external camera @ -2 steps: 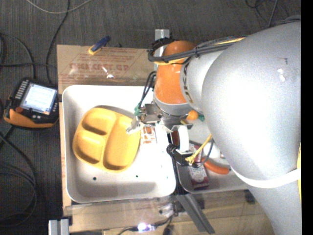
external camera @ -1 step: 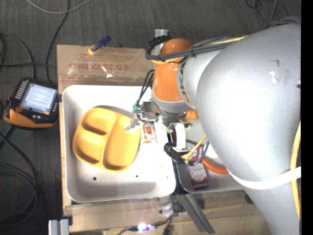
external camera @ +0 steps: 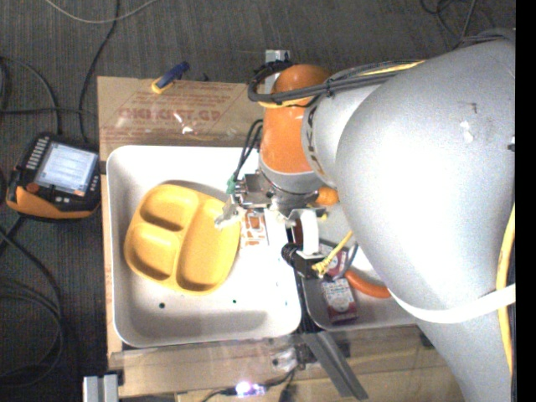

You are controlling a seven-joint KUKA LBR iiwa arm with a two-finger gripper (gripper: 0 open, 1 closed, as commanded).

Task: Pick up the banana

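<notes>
Right under the orange band (external camera: 289, 136) of the big grey arm (external camera: 419, 182), the pincer (external camera: 249, 220) hangs low over the white bin (external camera: 167, 325) on the view's left side, near that bin's right wall. Can't tell if the pincer is apart or together: its tip is too small & busy to read. Can't tell if it holds anything either.

Just left of the pincer, v. close & maybe touching it, lies a yellow tray (external camera: 180, 237) w/ three dips in it. It sits a bit crooked in the upper left part of the bin. Below the pincer is white bin floor w/ a few dark dots.

Down & right of the pincer is the 2nd bin (external camera: 311, 312), mostly under the arm. A dark red box (external camera: 338, 298) sits in it near its left wall. Further right of the pincer, an orange curved thing (external camera: 368, 287) pokes out from under the arm.

Where's the banana? Can't tell. The orange curved thing may be it or not, & the arm hides most of that bin.

Far left of the pincer, off the bench, a control pad (external camera: 54, 174) w/ a lit screen lies on the dark floor. Up & left of the pincer, a small blue & yellow thing (external camera: 170, 76) lies at the edge of the brown cardboard (external camera: 167, 111) behind the bin.
</notes>
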